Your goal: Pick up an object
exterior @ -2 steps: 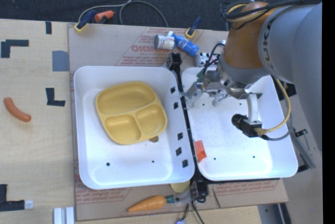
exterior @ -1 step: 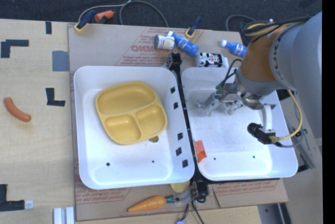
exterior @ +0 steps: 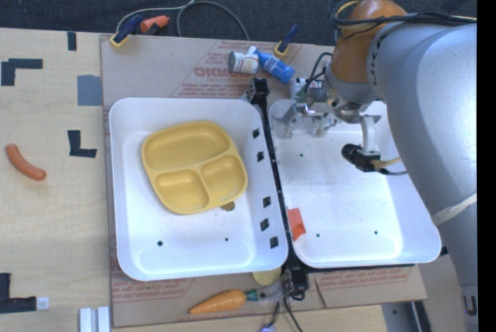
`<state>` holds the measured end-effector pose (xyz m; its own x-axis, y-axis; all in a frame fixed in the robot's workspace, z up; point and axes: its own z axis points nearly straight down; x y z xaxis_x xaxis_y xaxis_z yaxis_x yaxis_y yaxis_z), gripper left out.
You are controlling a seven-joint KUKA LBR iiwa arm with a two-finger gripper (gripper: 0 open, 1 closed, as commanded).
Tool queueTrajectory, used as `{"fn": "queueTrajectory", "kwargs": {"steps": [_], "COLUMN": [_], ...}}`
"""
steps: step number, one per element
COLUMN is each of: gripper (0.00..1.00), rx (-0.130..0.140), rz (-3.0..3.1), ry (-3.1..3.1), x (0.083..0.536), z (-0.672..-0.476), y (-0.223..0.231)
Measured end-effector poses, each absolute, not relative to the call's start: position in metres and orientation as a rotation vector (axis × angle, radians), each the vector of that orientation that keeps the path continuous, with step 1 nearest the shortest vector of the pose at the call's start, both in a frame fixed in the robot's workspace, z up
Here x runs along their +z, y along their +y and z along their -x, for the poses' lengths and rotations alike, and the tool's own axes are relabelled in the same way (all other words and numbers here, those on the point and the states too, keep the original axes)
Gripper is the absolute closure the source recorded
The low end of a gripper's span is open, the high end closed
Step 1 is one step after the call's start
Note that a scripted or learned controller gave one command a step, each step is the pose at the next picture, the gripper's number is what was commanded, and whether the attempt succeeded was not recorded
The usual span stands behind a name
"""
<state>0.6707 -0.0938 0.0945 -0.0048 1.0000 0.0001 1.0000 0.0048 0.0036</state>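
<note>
Toy carrot point(exterior: 219, 301) at bench front; yellow divided plate point(exterior: 194, 165) in left bin point(exterior: 124, 245); gripper point(exterior: 304, 121) over right bin point(exterior: 418, 245), state indiscernible.

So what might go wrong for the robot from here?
The hand sits at the right bin's top-left corner, by the divider, so it might bump the wall. The yellow plate lies in the left bin; it looks wide and flat, probably awkward to pinch.
</note>
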Motion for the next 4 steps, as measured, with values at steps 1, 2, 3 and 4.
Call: {"fn": "queueTrajectory", "kwargs": {"steps": [1,2,3,4], "gripper": [1.00,0.00,1.00,0.00], "rx": [-0.004,-0.005,-0.005,-0.007], "rz": [-2.219,-2.219,-2.218,-2.218], "ry": [2.225,2.225,2.226,2.226], "x": [0.1048,0.1043,0.1142,0.1137], "z": [-0.6679,-0.6678,-0.6678,-0.6677], "y": [-0.0954,-0.0956,-0.0954,-0.0954]}}
